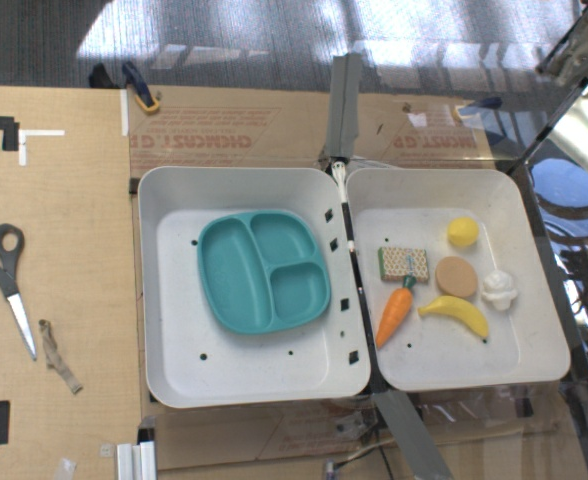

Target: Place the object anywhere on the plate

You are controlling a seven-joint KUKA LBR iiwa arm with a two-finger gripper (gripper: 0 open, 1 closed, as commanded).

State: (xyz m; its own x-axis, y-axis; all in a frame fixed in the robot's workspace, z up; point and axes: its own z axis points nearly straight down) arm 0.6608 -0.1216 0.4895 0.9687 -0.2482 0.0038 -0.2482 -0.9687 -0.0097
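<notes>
**Toy food waits beside the plate**

The left bin (pixel 164 298) holds a teal divided plate (pixel 264 271). In the right bin (pixel 534 348) lie a banana (pixel 456 314), carrot (pixel 395 312), patterned block (pixel 403 263), tan disc (pixel 456 277), white piece (pixel 498 288) and yellow ball (pixel 463 232). I cannot tell how the gripper stands.

arm (pixel 578 30) | grey part, top-right corner, apparently | pose unclear
</notes>
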